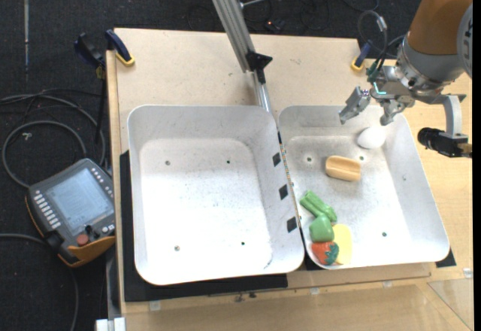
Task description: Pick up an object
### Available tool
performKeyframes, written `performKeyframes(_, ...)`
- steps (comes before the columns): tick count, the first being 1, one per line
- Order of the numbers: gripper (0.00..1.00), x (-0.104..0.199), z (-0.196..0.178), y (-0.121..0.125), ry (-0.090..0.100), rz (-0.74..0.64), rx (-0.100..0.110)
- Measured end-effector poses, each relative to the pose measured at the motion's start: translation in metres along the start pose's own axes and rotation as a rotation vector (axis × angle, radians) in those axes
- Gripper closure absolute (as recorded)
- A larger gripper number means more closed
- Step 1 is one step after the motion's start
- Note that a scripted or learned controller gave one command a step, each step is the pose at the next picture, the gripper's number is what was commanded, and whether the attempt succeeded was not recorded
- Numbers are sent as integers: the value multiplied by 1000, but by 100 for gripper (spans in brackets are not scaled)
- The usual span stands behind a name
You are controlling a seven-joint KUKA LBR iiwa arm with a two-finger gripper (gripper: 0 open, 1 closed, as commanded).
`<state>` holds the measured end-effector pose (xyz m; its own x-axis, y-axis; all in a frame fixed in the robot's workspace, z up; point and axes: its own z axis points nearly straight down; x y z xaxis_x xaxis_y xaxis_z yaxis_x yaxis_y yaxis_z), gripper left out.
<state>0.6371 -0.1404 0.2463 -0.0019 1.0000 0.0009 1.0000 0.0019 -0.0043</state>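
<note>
The gripper (370, 109) hangs in the upper right of the frame, above the far edge of the right bin (421, 186), its two fingers spread well apart with nothing between them; the left finger (352, 107) juts out toward the frame's left and the right one (390, 111) points down beside it. Just below the gripper, near the bin's upper rim, lies a white rounded object (370, 138), which looks to be the nearest candidate for picking; it appears to sit just under the fingertips, though whether a finger touches it cannot be told from this angle. To do this step well, I would judge that the open fingers should straddle the white object evenly on both sides before closing, since a smooth round shape so close to the bin's sloping wall may roll or squirt out if caught off-centre. A little lower and to the left rests a tan bun-shaped object (343, 168), apart from the white one. Further down, toward the bin's lower left corner, a cluster of green pieces (319, 217), a yellow piece (343, 235) and a red piece (325, 252) lie close together. The left bin (143, 171) takes up the middle of the frame.
</note>
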Motion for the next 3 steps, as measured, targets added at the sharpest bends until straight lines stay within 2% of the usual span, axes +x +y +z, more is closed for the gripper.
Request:
performKeyframes(1,0,0,-2,0,-1,-1,-3)
performKeyframes(2,0,5,57,8,0,-2,1)
performKeyframes(3,0,14,110,1,0,-1,2)
